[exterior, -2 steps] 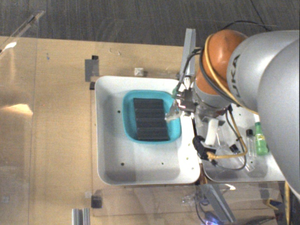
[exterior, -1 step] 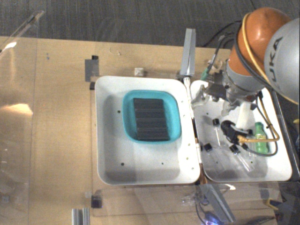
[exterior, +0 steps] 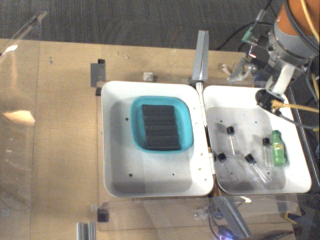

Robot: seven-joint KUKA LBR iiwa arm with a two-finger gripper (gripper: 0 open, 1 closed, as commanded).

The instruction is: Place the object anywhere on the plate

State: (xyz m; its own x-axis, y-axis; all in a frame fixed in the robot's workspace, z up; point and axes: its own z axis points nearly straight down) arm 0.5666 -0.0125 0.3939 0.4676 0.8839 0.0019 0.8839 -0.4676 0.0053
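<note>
A turquoise plate (exterior: pixel 136 115) rests in the left bin (exterior: pixel 115 176), toward its far side. A black ribbed block (exterior: pixel 161 127) lies flat on the middle of the plate. My gripper (exterior: pixel 254 51) hangs at the upper right, over the far edge of the right bin (exterior: pixel 296 184), well away from the plate. Nothing can be seen held in it.
The right bin holds several clear vials with black caps (exterior: pixel 231 136) (exterior: pixel 255 166) and a green bottle (exterior: pixel 278 147) by its right wall. A grey metal post (exterior: pixel 201 56) stands behind the seam between the bins. The near half of the left bin is bare white floor.
</note>
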